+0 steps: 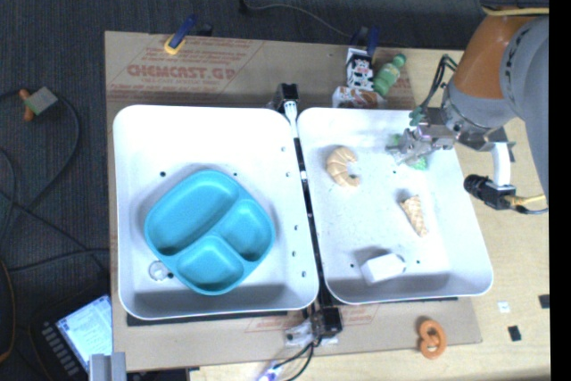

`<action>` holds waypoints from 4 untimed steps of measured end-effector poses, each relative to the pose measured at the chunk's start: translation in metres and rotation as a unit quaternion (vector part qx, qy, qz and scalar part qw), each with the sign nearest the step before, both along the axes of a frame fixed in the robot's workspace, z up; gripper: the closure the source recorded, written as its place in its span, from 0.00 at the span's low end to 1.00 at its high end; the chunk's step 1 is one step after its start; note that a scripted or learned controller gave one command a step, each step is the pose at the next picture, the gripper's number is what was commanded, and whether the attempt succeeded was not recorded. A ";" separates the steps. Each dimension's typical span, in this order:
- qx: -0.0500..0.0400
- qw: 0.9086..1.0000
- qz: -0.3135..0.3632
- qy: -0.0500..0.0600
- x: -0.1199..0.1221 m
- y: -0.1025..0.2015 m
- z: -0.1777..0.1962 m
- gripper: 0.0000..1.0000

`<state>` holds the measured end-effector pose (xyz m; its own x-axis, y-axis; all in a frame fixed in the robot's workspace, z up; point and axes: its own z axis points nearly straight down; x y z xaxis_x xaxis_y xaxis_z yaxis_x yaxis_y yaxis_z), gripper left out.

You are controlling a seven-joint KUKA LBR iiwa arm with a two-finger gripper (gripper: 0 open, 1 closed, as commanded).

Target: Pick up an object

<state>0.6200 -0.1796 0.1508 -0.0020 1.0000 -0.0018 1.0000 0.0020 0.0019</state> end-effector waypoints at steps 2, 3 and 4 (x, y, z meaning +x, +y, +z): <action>0.001 1.000 -0.001 -0.001 -0.071 0.072 -0.064 0.00; 0.000 1.000 0.000 0.000 0.027 0.053 -0.034 0.00; -0.001 1.000 -0.001 -0.003 -0.009 0.085 -0.063 0.00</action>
